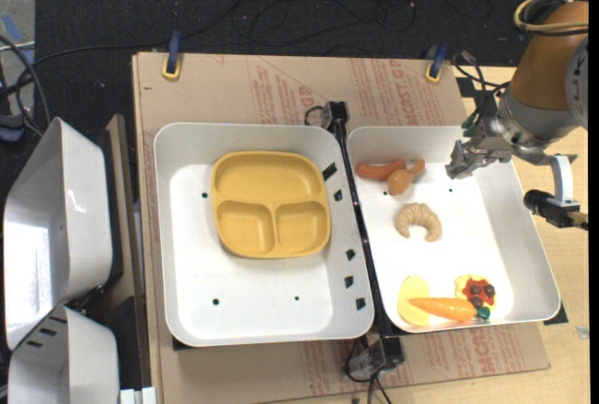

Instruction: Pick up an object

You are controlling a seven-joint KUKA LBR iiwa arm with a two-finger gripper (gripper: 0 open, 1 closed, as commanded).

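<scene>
Croissant (418, 222) lies near the middle of the right bin (524, 234), untouched. Toward the bin's far edge a sausage (379, 170) and a small orange piece (401, 180) touch each other. At the near edge lie a carrot (442, 308) on a yellow slice (412, 295), and a red cluster (478, 290) just beside them. The tool (460, 166) hangs over the far right part of that bin, grasping nothing; whether it is released or clenched I cannot tell. The left bin (187, 299) holds a yellow tray (271, 204).
</scene>
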